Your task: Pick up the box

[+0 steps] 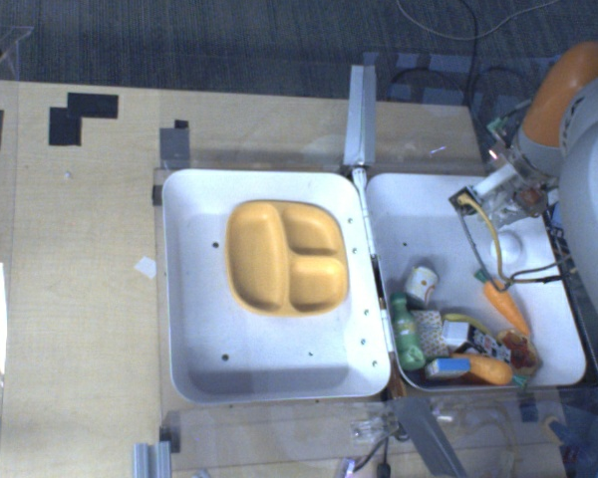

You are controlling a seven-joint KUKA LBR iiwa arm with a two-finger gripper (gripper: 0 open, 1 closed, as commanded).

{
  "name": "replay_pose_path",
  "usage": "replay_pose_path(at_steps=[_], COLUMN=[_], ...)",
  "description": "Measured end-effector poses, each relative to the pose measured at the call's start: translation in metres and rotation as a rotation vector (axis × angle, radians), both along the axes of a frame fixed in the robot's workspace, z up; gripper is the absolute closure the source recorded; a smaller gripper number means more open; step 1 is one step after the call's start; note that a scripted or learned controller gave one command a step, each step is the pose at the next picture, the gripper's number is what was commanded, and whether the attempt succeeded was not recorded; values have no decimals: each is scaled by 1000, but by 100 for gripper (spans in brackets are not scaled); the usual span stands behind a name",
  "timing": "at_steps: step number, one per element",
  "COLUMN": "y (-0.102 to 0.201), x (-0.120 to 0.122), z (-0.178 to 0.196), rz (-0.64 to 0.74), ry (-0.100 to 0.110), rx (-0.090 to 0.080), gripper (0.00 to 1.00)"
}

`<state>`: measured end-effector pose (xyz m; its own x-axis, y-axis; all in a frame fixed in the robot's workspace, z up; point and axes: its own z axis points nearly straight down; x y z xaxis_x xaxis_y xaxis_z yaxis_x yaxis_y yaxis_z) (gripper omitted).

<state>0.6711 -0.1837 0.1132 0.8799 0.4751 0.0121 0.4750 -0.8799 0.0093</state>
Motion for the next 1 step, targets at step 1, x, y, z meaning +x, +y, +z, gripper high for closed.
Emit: replay_pose_path(at_steps=[1], y=[1], x=[2], z=[13], rz=[6], ry=[-5], rx=[-1], gripper=[100])
